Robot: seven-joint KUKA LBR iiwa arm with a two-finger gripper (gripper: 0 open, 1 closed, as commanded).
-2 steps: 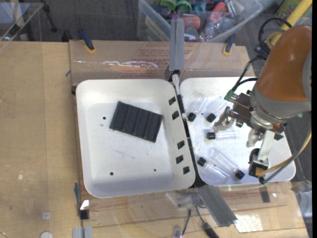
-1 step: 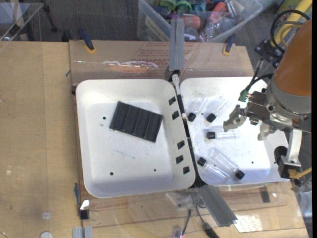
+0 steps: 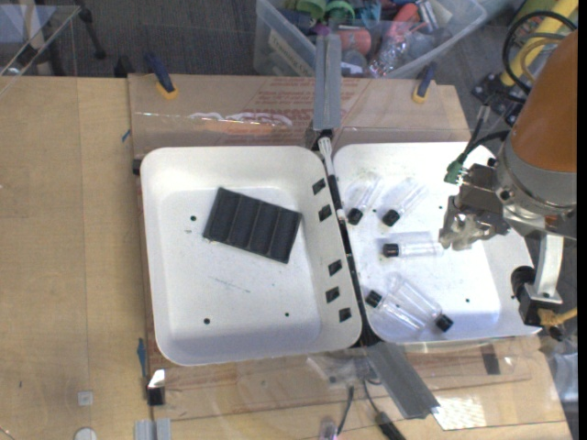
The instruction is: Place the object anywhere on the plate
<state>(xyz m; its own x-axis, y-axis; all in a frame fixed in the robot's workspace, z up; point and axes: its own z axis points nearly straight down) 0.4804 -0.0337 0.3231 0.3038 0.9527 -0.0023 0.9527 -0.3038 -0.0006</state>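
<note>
Where claw point(image 3: 456, 236) hovers, vial point(image 3: 410, 246) just left

Faint red print on the cardboard point(image 3: 275, 108) is too blurred to read.

My arm point(image 3: 550, 108) was orange at the band and grey below it, and my gripper point(image 3: 461, 232) was pale metal grey. Both bins were white, the left bin point(image 3: 165, 273) and the right bin point(image 3: 486, 291) alike. The plate point(image 3: 252, 225) was flat black, ribbed in parallel stripes. The vials point(image 3: 408, 246) were clear with black caps. A row of small black clips point(image 3: 332, 266) marked the seam between the bins. The bench point(image 3: 64, 246) was light tan wood. The tub point(image 3: 367, 12) behind was translucent, full of pink, green and blue pieces.
</note>
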